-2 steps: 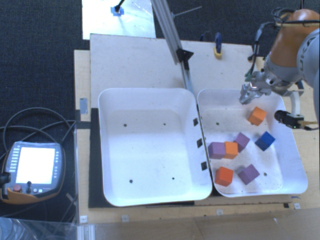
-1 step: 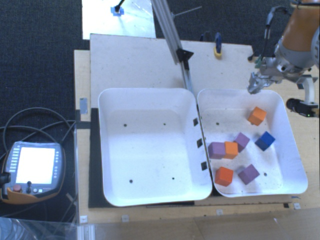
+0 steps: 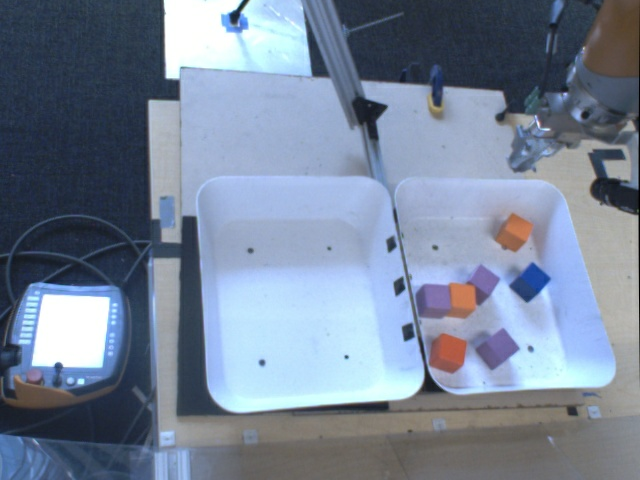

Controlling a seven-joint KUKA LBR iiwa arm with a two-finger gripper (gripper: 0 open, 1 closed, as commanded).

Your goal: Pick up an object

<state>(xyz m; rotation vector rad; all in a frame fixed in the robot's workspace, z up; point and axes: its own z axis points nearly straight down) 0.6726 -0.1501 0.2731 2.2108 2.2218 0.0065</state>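
The right bin (image 3: 575,258) holds several small blocks. An orange block (image 3: 514,231) lies near its back right, and a blue block (image 3: 530,281) sits a little in front of it. Two purple blocks (image 3: 434,300) (image 3: 484,281) flank a small orange block (image 3: 462,299) in the middle. Another orange block (image 3: 448,352) and a purple block (image 3: 497,348) rest near the front. My gripper (image 3: 527,154) hangs above the bin's back right rim, away from all the blocks, with nothing seen between its fingers.
The left bin (image 3: 225,218) stands beside the right one. A slanted metal pole (image 3: 335,53) crosses the back of the bench. A blue and yellow clamp (image 3: 436,90) sits at the bench's back edge. A teach pendant (image 3: 65,343) lies far left.
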